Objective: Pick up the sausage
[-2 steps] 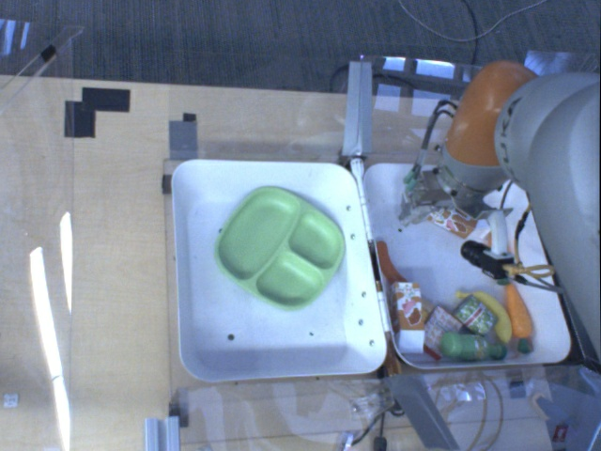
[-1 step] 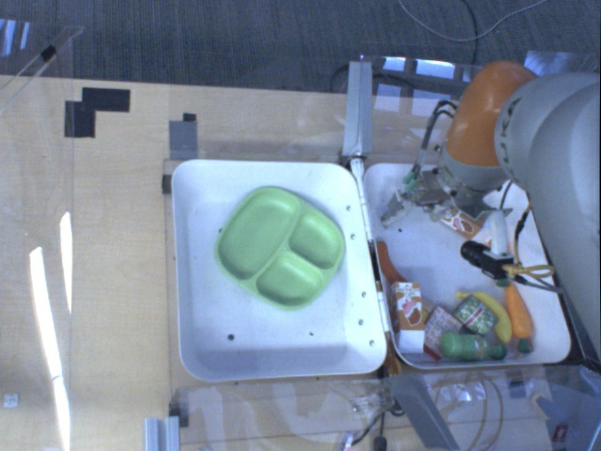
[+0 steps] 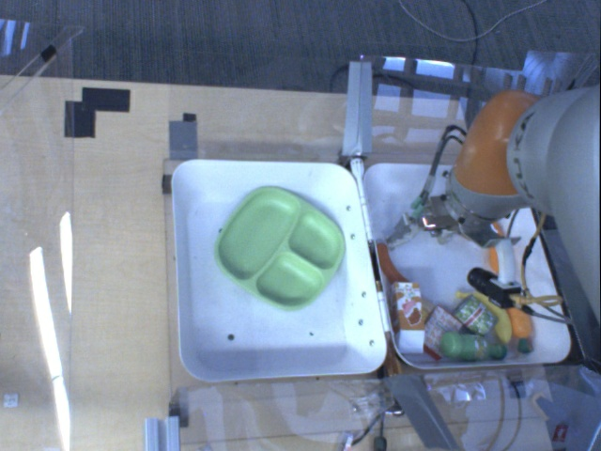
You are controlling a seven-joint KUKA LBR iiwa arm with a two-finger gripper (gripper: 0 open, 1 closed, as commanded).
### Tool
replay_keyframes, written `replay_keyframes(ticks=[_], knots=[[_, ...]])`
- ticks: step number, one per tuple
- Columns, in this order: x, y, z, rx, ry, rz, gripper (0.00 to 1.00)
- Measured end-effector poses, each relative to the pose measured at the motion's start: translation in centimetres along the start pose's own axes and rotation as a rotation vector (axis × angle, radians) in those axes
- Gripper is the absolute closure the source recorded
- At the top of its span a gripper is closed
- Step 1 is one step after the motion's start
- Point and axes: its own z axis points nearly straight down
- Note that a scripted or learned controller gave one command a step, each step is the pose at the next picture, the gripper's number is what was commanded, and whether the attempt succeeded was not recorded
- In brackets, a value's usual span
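Note:
A slim reddish-brown sausage [image 3: 384, 261] lies against the left wall of the right bin [image 3: 380, 191], running from the wall's middle toward the front. My gripper [image 3: 420, 222] hangs over the back half of that bin, a little to the right of the sausage and behind it. Nothing is visibly held by it. The grey arm with its orange band [image 3: 493, 153] covers the bin's back right part.
A green three-part plate [image 3: 282, 245] sits in the left bin [image 3: 202, 327]. In the right bin's front lie a small carton [image 3: 407, 305], a printed packet [image 3: 439, 327], a green can [image 3: 477, 316], a green vegetable [image 3: 467, 347] and yellow and orange pieces [image 3: 512, 328].

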Motion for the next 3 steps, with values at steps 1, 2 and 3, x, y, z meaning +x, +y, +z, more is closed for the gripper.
replay_keyframes(ticks=[1, 2, 3], knots=[[-4.1, -1.8, -6.5, 0.007, -0.001, 0.07, 0.0], [0.3, -4.9, -0.4, 0.008, 0.0, 0.168, 0.0], [1.7, -6.2, -9.6, 0.008, -0.001, 0.284, 0.0]])
